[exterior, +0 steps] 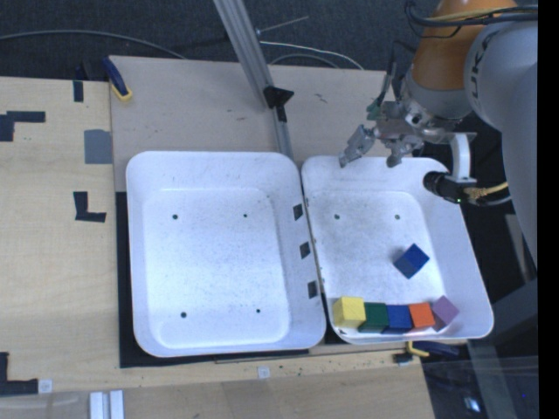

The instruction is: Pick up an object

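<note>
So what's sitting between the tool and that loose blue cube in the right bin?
Nothing. In the camera view, the stretch from the tool down to the blue cube is bare, speckled floor of the right bin.

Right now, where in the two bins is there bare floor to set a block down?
The left bin offers open floor wall to wall. In the right bin, the far half is free, short of the blue cube. Its near wall is crowded by the row of blocks.

Robot lab, probably: plywood bench (201, 103), tape marks (83, 206), loose cables (314, 55), aluminium camera post (244, 37), two white bins (140, 234).
</note>
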`<state>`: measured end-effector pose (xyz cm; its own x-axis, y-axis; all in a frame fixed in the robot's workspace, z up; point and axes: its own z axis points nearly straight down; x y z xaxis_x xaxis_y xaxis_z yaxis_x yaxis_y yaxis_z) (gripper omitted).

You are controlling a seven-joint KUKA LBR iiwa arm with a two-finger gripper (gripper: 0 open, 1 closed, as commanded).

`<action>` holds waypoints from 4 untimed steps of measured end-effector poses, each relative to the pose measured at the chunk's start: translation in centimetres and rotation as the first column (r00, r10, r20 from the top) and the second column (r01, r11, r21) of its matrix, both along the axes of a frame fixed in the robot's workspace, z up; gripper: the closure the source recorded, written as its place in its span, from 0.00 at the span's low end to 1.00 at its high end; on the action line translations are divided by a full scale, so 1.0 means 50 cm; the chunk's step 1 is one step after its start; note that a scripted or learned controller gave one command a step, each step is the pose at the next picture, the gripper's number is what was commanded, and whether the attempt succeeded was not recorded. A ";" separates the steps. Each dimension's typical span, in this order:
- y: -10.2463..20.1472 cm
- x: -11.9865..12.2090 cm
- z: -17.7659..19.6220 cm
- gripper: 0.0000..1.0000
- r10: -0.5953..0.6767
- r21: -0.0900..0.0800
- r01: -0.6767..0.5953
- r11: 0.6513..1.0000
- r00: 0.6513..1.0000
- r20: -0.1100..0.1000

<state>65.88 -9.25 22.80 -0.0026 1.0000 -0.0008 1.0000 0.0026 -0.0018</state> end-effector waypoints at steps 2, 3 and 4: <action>-0.209 -0.173 -0.279 0.00 -0.007 0.000 0.007 1.000 1.000 -0.007; -0.184 -0.262 -0.273 0.00 -0.003 0.001 0.003 1.000 1.000 -0.003; -0.181 -0.259 -0.254 1.00 0.000 0.003 0.000 1.000 1.000 -0.002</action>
<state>52.93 -18.29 10.08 -0.0024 1.0000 0.0020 1.0000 0.0024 -0.0036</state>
